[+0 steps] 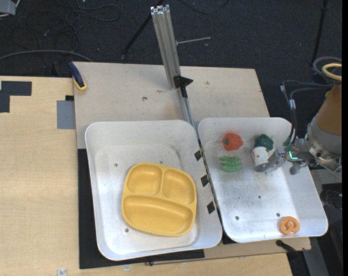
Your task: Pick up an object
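Reaching in from the right, our hand sits low in the right bin, close against a small white object with a dark green piece just beyond it on the far side. At this slant the metal fingers blur into the white object, so we cannot tell whether they are spread, closed, or gripping anything; our guess is that we are trying for the white piece, since the hand lies right at it.

We count five small things in the right bin. Four cluster in the far half: a red-orange one, a light green one just near of it, the white object and the dark green piece. One orange ring-like thing lies alone in the near right corner, well apart from the rest. The cluster probably lies loose as it was tipped in, which puts our hand within easy reach of several candidates, though the crowding may leave the fingers little room.

In the left bin we count one thing, a yellow divided tray with three compartments, lying flat. Both bins rest side by side on the table, and an upright metal post stands on it beyond them.
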You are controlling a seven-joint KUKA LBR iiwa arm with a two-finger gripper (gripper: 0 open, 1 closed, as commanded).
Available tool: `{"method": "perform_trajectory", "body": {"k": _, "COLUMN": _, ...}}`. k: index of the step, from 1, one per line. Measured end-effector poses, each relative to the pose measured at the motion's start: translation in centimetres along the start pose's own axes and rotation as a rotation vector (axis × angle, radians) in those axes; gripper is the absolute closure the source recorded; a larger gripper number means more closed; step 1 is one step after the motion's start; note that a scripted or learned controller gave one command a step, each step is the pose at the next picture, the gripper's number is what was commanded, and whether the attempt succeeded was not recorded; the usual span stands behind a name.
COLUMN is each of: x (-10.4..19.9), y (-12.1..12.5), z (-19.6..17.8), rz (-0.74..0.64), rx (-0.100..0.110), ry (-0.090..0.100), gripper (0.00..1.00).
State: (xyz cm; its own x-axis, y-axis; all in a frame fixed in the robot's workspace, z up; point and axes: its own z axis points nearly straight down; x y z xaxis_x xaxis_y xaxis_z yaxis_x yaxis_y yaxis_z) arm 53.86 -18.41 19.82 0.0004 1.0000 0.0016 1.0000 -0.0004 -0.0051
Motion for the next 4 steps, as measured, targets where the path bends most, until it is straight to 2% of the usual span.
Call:
{"method": "perform_trajectory", "body": {"k": 1, "x": 0.0, "y": 0.1, "z": -0.1, "rz": 0.0, "rx": -0.002, "ry": 0.0, "gripper": 0.0}}
{"method": "perform_trajectory", "body": {"k": 2, "x": -0.8, "y": 0.1, "z": 5.9, "rz": 0.0, "rx": 0.003, "ry": 0.001, "gripper": 0.0}}
{"method": "perform_trajectory", "body": {"k": 3, "x": -0.8, "y": 0.3, "z": 10.7, "rz": 0.0, "rx": -0.005, "ry": 0.0, "gripper": 0.0}}
{"method": "perform_trajectory", "body": {"k": 4, "x": -0.8, "y": 0.4, "z": 9.5, "rz": 0.002, "rx": -0.009, "ry": 0.002, "gripper": 1.0}}
